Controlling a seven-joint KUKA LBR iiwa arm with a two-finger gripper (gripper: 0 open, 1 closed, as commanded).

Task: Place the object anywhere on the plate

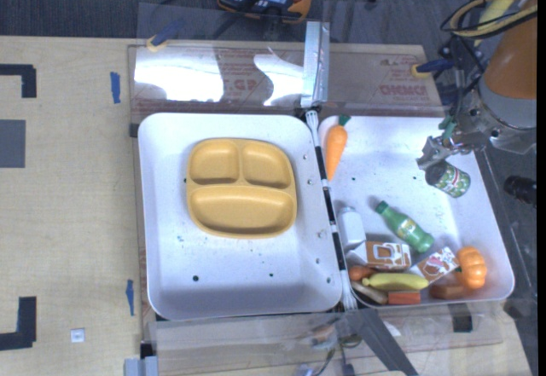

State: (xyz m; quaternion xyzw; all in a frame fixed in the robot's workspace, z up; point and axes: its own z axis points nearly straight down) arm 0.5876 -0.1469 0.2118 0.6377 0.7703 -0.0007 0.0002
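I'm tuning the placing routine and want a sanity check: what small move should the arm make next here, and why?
Probably lift a little higher, then begin carrying toward the left bin. The gripper hangs over the right bin with a small green can right under it, though I cannot tell whether the can is gripped. The yellow plate lies in the left bin, across the divider.

Bright, even overhead light; strongest glare is on the clear panel (223, 76) behind the left bin (162, 221), blown out to white, with a milder hot patch on the far floor of the right bin (384, 140). Shadows are soft and short: a faint one under the yellow divided plate (242, 187) and along the bin rims. Overall resolution is low and slightly soft, so small labels on the clutter at the near right are unreadable.
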